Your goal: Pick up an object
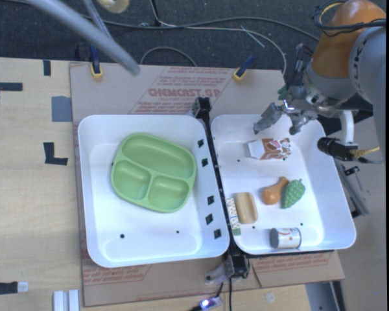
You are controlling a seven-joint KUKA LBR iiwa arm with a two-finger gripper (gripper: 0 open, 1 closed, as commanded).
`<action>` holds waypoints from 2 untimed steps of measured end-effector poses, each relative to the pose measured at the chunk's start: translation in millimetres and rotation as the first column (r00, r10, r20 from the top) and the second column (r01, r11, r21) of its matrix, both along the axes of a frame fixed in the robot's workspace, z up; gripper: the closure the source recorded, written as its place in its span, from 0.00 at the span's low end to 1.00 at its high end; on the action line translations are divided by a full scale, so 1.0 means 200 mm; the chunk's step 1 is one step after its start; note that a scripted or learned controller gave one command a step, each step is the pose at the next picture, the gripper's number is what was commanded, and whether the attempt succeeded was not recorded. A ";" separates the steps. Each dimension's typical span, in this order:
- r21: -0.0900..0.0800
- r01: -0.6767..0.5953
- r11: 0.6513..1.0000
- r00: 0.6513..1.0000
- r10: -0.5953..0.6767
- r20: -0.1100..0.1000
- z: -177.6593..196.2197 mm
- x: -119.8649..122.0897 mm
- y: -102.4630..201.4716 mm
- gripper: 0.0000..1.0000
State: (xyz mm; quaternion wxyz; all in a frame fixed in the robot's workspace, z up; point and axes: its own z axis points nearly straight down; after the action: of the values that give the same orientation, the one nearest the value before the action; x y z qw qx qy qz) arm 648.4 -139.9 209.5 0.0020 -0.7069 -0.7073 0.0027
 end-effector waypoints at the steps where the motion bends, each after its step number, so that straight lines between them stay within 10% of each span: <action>1: 0.000 -0.002 1.000 1.000 0.002 0.000 -0.32 0.00 0.03 0.00; 2: -0.006 -0.001 1.000 1.000 0.001 0.022 -0.50 0.04 0.02 0.00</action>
State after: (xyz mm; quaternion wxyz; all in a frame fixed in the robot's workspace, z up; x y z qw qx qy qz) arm 655.7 -136.9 109.9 -0.0080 -0.7066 -0.7076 -0.0029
